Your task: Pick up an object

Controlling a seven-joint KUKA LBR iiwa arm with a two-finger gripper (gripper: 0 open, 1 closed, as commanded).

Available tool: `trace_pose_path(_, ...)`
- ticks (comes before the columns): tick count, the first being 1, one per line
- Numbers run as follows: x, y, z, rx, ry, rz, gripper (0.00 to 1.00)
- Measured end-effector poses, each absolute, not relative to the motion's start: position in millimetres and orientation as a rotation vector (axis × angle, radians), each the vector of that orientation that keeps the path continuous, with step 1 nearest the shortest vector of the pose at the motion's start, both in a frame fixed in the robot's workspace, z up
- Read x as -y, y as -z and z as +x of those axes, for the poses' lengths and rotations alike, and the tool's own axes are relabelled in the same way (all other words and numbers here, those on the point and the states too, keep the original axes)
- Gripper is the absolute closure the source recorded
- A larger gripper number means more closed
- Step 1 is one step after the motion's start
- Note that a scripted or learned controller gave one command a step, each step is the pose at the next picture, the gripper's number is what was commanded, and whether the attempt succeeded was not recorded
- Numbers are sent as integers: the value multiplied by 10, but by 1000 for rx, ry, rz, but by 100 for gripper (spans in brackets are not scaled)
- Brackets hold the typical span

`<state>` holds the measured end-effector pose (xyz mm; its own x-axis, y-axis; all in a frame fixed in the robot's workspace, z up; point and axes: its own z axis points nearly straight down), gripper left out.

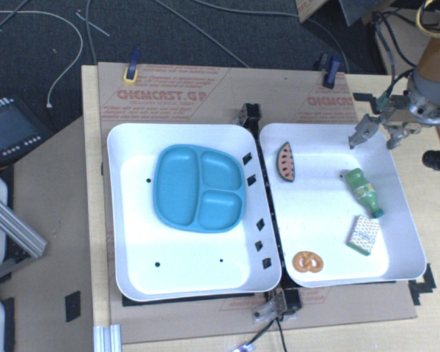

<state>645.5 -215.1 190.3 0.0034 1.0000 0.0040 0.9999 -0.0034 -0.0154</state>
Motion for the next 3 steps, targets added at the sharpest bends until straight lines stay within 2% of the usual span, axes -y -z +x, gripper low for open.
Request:
trace_pose_path(1,2142,-2006,6488,2222,0,-2221,0)
trace_pose_path(3,2170,-1137,6525,2221,-3,-2217,0)
